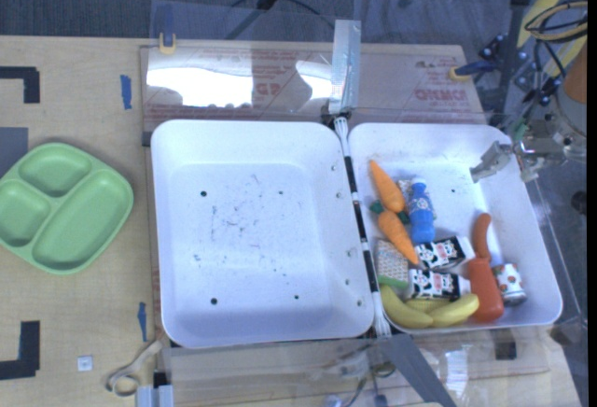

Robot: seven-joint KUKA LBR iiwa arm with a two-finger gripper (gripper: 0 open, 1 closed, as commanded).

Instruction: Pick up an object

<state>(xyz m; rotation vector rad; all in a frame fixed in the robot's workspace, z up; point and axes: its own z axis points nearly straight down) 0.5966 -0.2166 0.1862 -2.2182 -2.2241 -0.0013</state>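
Claw [499, 160] at right bin's [438, 136] far-right rim, open/shut: can't tell. Nearest pick, red sausage toy [481, 232], lies below-left; long axis runs near-far.

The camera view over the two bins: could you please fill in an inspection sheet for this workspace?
Surface: wooden bench; left bin with faint scuffs on its floor.
Job's things: right bin holds two carrots, blue bottle, banana, two cow-print cartons, red-orange toy, small can, crowded toward its near side.
Clutter: green divided plate left of the bins; blue tape marks.
Grippers: gripper over the right bin's far right corner; finger state unclear.
Cables: yellow and black cables at upper right.
Surroundings: clear panel behind the bins; dark floor, stand legs.
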